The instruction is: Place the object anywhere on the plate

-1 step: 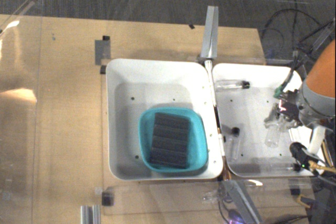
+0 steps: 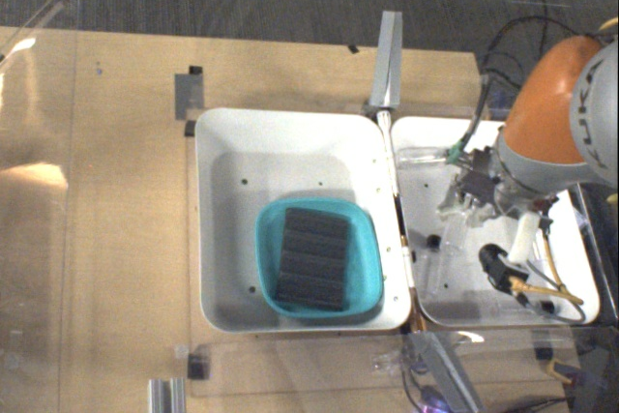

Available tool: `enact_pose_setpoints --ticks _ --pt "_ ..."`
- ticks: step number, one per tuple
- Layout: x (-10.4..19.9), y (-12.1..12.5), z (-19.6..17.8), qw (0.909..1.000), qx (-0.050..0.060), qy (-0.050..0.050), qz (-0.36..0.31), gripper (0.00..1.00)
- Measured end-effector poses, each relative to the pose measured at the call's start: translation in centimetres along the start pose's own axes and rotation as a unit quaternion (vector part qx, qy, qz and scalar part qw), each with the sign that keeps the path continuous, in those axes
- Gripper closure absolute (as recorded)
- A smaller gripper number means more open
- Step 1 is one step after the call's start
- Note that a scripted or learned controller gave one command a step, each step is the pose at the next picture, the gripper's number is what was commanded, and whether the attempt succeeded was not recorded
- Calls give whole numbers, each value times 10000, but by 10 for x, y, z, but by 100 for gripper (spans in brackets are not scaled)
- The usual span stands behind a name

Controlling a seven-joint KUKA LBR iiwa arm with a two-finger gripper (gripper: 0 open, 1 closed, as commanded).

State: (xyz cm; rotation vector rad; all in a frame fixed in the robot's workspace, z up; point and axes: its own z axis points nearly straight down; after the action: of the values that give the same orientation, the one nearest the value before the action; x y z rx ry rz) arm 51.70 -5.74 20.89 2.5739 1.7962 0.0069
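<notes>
Resting on teal plate point(image 2: 365, 251) in left bin point(image 2: 242, 160): dark ridged block point(image 2: 312, 258). Jaws above right bin point(image 2: 453, 301); state cannot tell.

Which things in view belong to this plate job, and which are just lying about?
Job:
- dark ribbed block, already lying on the plate
- teal plate, in the left bin
- end effector, over the right bin

Just there:
- left white bin
- right white bin
- wooden bench
</notes>
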Motion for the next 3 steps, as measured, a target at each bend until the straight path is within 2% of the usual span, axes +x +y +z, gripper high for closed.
enact_pose_setpoints --ticks 1,2,3 --pt "51 -50 25 10000 16 -2 5 100" --pt "65 -15 25 9985 8 1 -540 100" --pt "65 -15 24 9985 7 1 -540 0"
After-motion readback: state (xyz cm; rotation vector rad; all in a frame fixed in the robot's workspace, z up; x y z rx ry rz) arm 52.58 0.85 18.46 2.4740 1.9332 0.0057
